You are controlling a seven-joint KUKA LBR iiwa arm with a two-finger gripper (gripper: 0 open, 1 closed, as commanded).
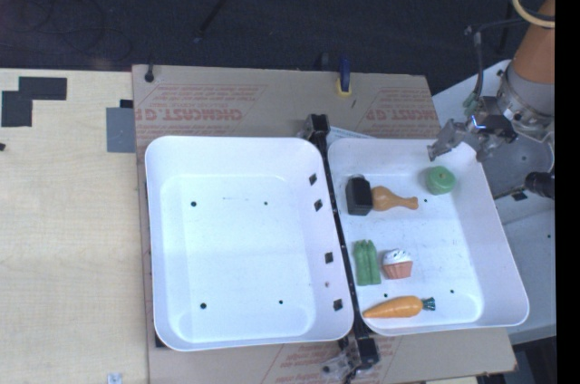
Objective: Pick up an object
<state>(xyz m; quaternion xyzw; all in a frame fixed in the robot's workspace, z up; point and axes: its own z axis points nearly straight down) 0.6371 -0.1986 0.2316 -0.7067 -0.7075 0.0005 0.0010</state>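
Jaws hang over the upper right corner of the right bin, their two grey fingers splayed apart with nothing between them; one finger reaches out to the left, above the bin's far rim. Behind them the grey wrist rises to the orange band at the frame's right side. Two shallow white bins sit side by side on a brown cardboard sheet laid over the tabletop. One left bin holds no objects. Five objects lie in the right bin: one green round piece just below the jaws and apart from them, one black-headed brush with a tan handle to its left, one green ridged piece near the bin's left wall, one small cupcake just beside that, and one orange carrot with a green tip along the near edge. None of the five touches the jaws.
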